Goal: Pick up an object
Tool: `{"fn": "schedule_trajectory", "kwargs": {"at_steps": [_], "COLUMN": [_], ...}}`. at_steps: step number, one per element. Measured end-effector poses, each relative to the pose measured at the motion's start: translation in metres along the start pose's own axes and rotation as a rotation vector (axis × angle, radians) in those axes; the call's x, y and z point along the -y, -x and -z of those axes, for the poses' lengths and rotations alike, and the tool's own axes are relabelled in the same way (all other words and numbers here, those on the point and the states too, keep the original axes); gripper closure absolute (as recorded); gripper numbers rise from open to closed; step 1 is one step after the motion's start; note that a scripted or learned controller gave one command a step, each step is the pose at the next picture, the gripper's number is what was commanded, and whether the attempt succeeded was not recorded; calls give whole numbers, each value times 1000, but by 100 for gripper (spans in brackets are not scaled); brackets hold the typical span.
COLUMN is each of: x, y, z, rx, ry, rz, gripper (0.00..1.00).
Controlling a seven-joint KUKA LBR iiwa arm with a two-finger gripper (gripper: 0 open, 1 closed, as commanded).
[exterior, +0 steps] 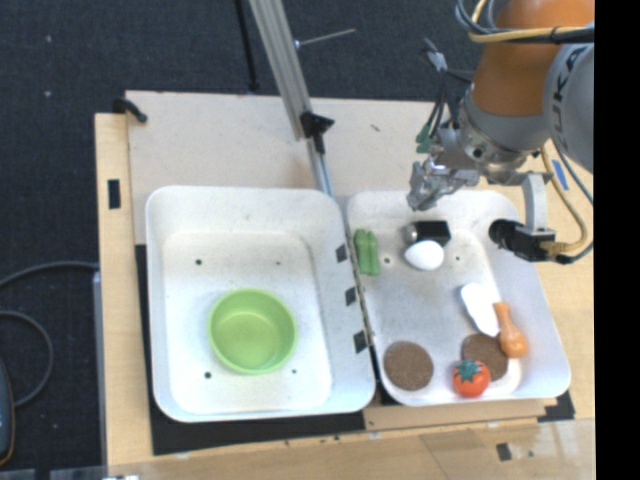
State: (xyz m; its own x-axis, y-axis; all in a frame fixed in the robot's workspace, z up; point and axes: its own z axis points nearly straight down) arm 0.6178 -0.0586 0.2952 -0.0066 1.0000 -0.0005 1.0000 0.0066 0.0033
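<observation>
Wooden bench [230,138] on dark carpet, two shallow white bins side by side on it. Likely target, judging by what lies nearest under the tool: white egg-shaped object [424,256] in the right white bin [545,313], toward its far side, touching a small black block [428,232] just behind it. Two-finger gripper [428,190] hangs above the bin's far rim, just beyond the block, nothing between its tips; whether they are spread or closed cannot be told at this angle. It looks staged for a descent, not yet at object height.

Outward in the same bin: green flat oblong piece [366,252] lies against the left wall. Long white rounded piece [479,308] sits right of centre with an orange carrot-like toy [509,333] touching its end. Two brown round discs near the front, one [408,365] left, one [484,349] partly under the carrot; red tomato toy with green top [470,377] at the front rim. Crowding at the front makes the egg a clearer pick.

Left white bin [175,228] holds a green plastic bowl [252,330], upright. Grey metal rail [288,68] slants in from the top, ending between the bins.
</observation>
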Motion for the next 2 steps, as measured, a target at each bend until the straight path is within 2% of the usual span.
{"fn": "schedule_trajectory", "kwargs": {"at_steps": [2], "x": [-19], "y": [-101], "z": [-43], "rx": [0], "ry": [-4], "rz": [-4], "gripper": [100]}}
